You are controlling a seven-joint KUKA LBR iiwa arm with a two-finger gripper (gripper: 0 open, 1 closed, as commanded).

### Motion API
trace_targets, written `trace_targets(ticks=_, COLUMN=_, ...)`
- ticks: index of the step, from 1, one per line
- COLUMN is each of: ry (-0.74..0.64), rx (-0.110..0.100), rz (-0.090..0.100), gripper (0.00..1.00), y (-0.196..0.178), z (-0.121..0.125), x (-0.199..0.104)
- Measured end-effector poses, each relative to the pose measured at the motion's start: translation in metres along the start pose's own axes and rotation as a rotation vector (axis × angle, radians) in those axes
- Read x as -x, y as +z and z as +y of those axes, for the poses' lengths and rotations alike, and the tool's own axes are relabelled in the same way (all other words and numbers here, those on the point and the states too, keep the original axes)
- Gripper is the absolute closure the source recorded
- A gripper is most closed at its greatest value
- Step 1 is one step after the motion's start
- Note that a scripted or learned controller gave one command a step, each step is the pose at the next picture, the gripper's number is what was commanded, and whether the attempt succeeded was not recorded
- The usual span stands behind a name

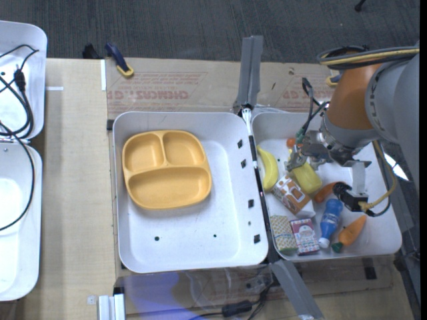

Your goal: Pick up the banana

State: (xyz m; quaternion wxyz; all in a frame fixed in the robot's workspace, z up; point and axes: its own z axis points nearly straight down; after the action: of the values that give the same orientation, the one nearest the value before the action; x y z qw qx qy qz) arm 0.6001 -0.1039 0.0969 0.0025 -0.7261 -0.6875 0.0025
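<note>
The yellow banana lies along the left wall of the right bin, curved and pointing towards the far end. My gripper hangs low over the middle of that bin, a short way to the right of the banana and apart from it. It sits just above a yellow block. The arm's orange band and grey body cover the bin's far right corner.
Crowded around the gripper are a small orange-and-white carton, a blue bottle, a carrot, a pink box and a green mesh packet. The left bin holds a yellow divided plate.
</note>
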Motion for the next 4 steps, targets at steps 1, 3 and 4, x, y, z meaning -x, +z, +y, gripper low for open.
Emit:
trace_targets(ticks=1, ry=0.066, rx=0.003, rz=-0.002, gripper=1.0, y=-0.12, z=0.017, x=-0.085)
trace_targets(ticks=3, ry=0.101, rx=0.003, rz=-0.003, gripper=0.0, y=-0.183, z=0.042, x=-0.137)
trace_targets(ticks=4, ry=0.084, rx=0.0, rz=-0.003, gripper=0.0, y=-0.091, z=-0.027, x=-0.137)
